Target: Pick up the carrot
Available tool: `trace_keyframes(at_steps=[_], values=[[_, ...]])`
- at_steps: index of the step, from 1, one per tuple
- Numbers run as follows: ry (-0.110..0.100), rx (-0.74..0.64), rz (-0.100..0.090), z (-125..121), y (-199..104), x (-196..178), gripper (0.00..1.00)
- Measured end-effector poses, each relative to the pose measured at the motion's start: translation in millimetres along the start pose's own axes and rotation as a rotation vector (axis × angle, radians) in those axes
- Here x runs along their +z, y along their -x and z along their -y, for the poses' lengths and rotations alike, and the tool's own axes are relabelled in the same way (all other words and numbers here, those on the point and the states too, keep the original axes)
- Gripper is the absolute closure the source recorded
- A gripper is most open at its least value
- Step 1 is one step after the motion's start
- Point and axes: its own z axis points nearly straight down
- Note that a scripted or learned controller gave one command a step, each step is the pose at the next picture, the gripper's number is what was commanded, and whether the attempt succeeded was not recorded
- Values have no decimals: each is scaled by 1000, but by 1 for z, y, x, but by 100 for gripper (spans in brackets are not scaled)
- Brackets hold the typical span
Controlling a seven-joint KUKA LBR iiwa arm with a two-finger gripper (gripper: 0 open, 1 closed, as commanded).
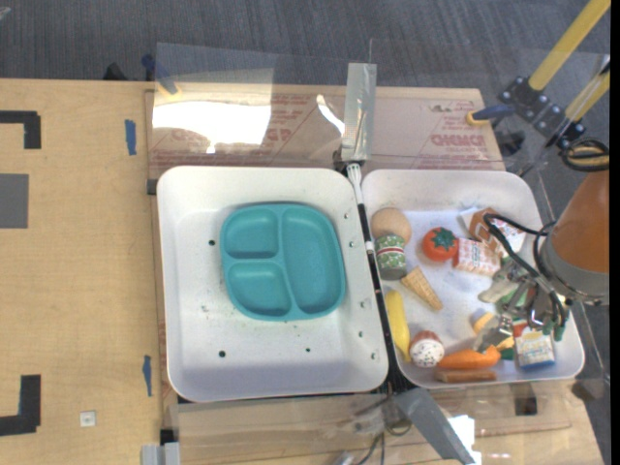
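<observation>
The gripper [523, 306] hangs over the right bin [455, 184], just above the carrot [469, 359]; a teal plate [283, 260] lies in the left bin [184, 260].

The arm [586, 235] runs off the right edge, and its hand [523, 308] blurs into clutter; fingers unreadable.

**Even light, one hot glare patch**

Bright, diffuse overhead light. A blown-out glare streaks the clear panel [208, 119] just behind the left bin [184, 260]. Shadows beside that bin are faint and soft. Focus is slightly soft throughout; small items right of it blur together.
</observation>
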Motion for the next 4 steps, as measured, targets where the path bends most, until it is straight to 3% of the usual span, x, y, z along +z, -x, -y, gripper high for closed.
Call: trace_keyframes(at_steps=[1,2,3,4], values=[[2,-110,17,-34,-12,37,0],[1,-529,20,-47,-17,37,0],[4,-341,15,-33,-4,37,0],[4,101,14,-7,0,38,0]])
